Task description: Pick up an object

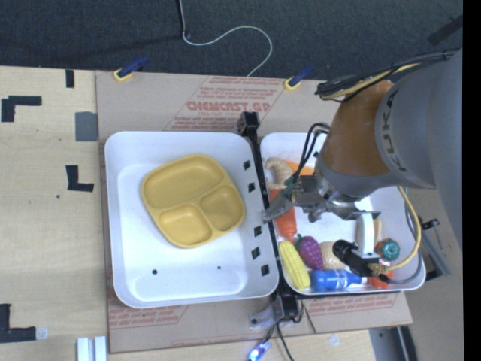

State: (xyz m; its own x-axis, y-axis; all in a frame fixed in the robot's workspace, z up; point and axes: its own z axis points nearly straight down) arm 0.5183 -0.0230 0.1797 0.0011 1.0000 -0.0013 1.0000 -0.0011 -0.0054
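- the two white bins (124, 201) look like smooth, slightly glossy plastic;
- the yellow divided plate (194, 199) is matt plastic;
- the corn cob (294, 264) and purple fruit (310, 251) look like shiny toy plastic;
- the sheet under the bins (225, 104) is printed brown cardboard.

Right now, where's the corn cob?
The corn cob lies in the right bin, near its front left corner, beside the purple toy and the blue item.

so the grey arm (421, 111) comes in from the right, orange band bent low, wrist angled down-left, gripper (279, 207) sitting low near the divider, pointing left.
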